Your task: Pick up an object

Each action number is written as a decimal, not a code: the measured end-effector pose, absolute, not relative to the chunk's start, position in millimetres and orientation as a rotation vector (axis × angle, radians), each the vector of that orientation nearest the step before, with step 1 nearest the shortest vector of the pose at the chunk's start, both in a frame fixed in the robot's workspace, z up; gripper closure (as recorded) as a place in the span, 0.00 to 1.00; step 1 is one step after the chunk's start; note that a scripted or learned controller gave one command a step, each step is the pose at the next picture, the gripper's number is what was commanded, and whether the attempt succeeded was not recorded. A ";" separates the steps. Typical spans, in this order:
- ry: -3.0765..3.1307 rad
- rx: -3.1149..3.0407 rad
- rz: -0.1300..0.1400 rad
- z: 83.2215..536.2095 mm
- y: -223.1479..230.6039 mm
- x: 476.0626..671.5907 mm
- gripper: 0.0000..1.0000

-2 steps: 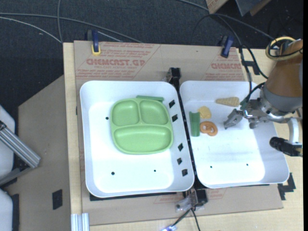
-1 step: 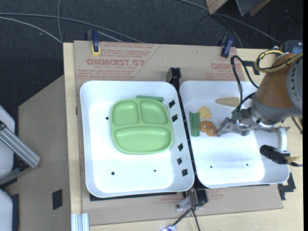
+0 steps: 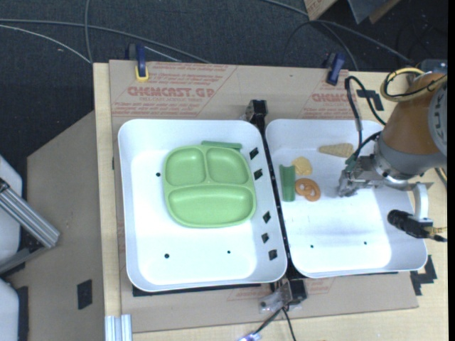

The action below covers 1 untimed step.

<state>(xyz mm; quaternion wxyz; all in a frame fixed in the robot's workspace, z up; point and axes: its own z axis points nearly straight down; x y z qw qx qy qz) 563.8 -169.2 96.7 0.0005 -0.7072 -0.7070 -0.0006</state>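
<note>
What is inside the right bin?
The right bin holds a green block, a pretzel, a yellow chip and a tan cone. The gripper covers a patch of floor.

End effector (image 3: 348, 184) low beside pretzel (image 3: 308, 189), perhaps clear of it.

bright, even light from above. the white bins (image 3: 206, 272) verge on overexposed, with little surface detail. shadows are soft and faint, a grey smear under the arm (image 3: 416, 130). floor stays dark. the frame is slightly soft and grainy throughout.
</note>
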 end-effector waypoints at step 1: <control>-2.226 -2.224 -0.005 159.2 -166.1 559.9 1.00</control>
